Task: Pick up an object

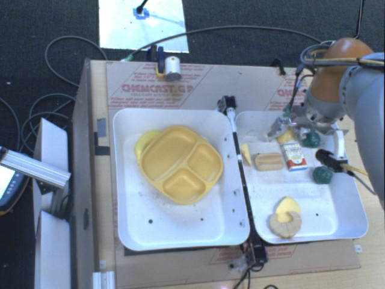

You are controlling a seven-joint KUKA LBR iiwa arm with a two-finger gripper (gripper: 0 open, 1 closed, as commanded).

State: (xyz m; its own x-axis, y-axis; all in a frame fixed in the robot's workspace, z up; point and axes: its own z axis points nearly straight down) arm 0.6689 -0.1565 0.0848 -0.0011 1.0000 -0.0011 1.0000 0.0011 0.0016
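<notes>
The tool (287, 125) hovers low over the right bin's (355, 212) far edge, just beside a yellow piece (287, 136) and a small carton (294, 156); its grip cannot be made out. A yellow tray (180, 163) lies in the left bin (129, 221).

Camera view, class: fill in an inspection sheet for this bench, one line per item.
Surface: two white bins, left bin and right bin, on a printed board.
Job's things: yellow divided tray in the left bin; hot dog toy, small red carton, two green balls, bagel-like piece in the right bin.
Clutter: nothing seen.
Grippers: gripper low over the right bin's far end; grasp unclear.
Cables: black cables run behind the bench.
Surroundings: dark carpet, white sheet.
</notes>
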